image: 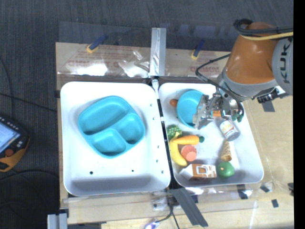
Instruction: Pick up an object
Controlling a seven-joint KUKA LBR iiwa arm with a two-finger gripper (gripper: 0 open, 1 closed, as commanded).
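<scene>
My gripper (205,116) hangs low in the right bin (251,152), at the right rim of a blue bowl (187,106). Its fingers look open, with nothing visibly between them. Just right of it lies a small can (229,129) with a white label. Below the bowl lie a yellow banana (177,152), a red round piece (189,153) and a green broccoli (173,131). Along the bin's front sit a small carton (202,171), a green lime (226,169) and a tan cone (226,150).
A small orange item (173,102) peeks out at the bowl's left side. The left bin (71,175) holds a blue divided plate (112,125). The arm's orange band (252,56) looms over the right bin's back right corner. A metal divider (157,51) stands behind the bins.
</scene>
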